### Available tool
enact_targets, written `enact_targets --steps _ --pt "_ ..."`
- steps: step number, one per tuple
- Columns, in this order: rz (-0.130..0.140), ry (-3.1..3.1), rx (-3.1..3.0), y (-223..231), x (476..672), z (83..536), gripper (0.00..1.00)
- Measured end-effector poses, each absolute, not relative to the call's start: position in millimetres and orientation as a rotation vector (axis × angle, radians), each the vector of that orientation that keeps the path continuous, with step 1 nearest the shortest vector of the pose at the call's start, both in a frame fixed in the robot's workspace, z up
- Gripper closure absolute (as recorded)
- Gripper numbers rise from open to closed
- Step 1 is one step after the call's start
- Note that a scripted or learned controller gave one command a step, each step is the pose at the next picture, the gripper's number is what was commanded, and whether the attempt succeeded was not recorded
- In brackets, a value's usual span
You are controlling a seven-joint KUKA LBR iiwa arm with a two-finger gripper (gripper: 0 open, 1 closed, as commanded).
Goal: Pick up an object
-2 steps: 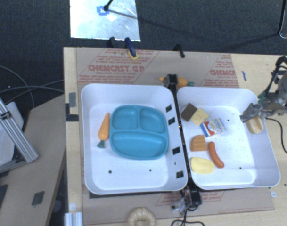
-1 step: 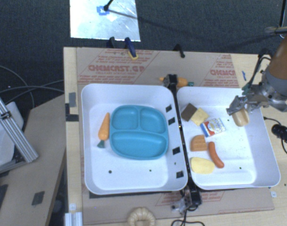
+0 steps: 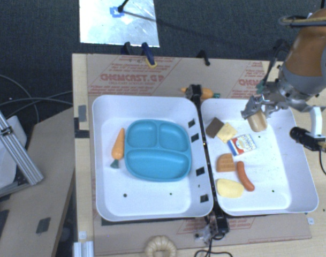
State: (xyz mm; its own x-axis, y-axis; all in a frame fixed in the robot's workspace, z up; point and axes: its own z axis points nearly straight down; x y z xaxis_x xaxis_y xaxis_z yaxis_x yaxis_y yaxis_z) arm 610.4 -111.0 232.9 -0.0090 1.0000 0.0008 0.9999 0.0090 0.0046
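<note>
My gripper hangs over the back of the right bin, and a tan, roll-like piece shows between its fingers, lifted just above the bin floor. Loose on that floor lie a brown square, a yellow wedge, a small red, white and blue carton, an orange toast-like slice, a red sausage and a yellow lump.
The left bin holds a blue divided plate and a carrot by its left side. A black divider with clips runs between the bins. An orange item sits behind them, and a pale ring lies at the front edge.
</note>
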Motion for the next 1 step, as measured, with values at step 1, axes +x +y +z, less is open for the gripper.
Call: enact_targets --steps 1 --pt "0.006 2.231 2.208 -59.9 645.5 232.8 1.0"
